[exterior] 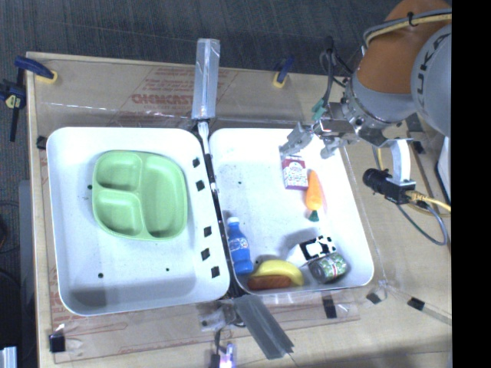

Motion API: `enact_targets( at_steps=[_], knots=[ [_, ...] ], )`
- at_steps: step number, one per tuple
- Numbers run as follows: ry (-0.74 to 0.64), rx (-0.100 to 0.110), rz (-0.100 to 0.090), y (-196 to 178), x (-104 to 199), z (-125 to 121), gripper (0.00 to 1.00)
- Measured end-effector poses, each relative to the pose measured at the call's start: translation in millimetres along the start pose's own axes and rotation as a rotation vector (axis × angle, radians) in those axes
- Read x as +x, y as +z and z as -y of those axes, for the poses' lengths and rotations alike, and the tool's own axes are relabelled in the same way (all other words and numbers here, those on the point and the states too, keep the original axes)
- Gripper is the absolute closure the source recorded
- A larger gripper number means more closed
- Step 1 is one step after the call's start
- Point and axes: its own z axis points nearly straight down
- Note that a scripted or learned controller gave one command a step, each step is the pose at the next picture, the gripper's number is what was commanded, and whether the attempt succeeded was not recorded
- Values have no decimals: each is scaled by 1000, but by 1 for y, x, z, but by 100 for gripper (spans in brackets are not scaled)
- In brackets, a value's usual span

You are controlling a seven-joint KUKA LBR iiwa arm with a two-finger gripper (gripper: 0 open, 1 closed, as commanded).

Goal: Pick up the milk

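The claw (313,139) is seen above the far edge of the right bin (360,228), spread apart and grasping nothing, with one finger (294,141) toward the bin's middle and the other nearer the arm. The milk carton (294,172) (small, pink and white) is found just below the claw, in the far half of the right bin, lying flat on the floor of the bin; whether a fingertip touches its top cannot be told. A carrot (314,192) is laid just beside the carton, on the side toward the arm.

Along the near wall of the right bin several things are gathered: a blue bottle (238,245) with a white cap against the dividing wall, a yellow banana (278,268) beside it with a reddish item (268,282) tucked at its near side, a black-and-white patterned object (318,247), and a greenish can (329,267) in the near corner toward the arm.

A green divided plate (141,194) is set in the far half of the left bin (77,282). Both bins are carried by the desk (414,282).
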Motion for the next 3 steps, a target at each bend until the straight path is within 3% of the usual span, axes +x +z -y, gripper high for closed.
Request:
enact_targets(
  at_steps=[1,2,3],
  knots=[
    [-324,1,0,5,71,-5,0],
    [-207,1,-1,119,69,90,0],
    [-212,0,1,110,68,89,100]
  ],
)
